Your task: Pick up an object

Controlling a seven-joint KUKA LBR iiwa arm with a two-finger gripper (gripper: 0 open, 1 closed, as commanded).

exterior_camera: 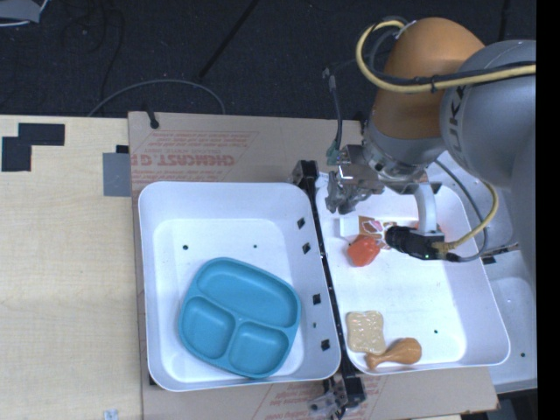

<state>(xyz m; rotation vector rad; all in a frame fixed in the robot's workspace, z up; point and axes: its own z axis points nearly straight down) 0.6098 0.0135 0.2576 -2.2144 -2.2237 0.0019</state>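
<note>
the right bin [472, 322] offers open floor at centre, obstructed near its front wall by the cracker [365, 329] and drumstick [395, 353], while the blue tray [238, 316] covers most of the left bin [175, 213].

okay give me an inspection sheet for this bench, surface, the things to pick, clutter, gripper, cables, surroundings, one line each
Surface: two shallow white bins side by side, left bin and right bin, on a cardboard sheet over a light wooden bench.
Job's things: in the right bin, a red toy near the gripper, a pale cracker-like piece and a tan drumstick touching it near the front.
Clutter: a blue divided tray in the left bin.
Grippers: gripper low over the right bin's back left part, holding nothing visible.
Cables: yellow hose looped at the wrist; thin cables on the dark floor behind.
Surroundings: black and grey patches on the bench.
</note>
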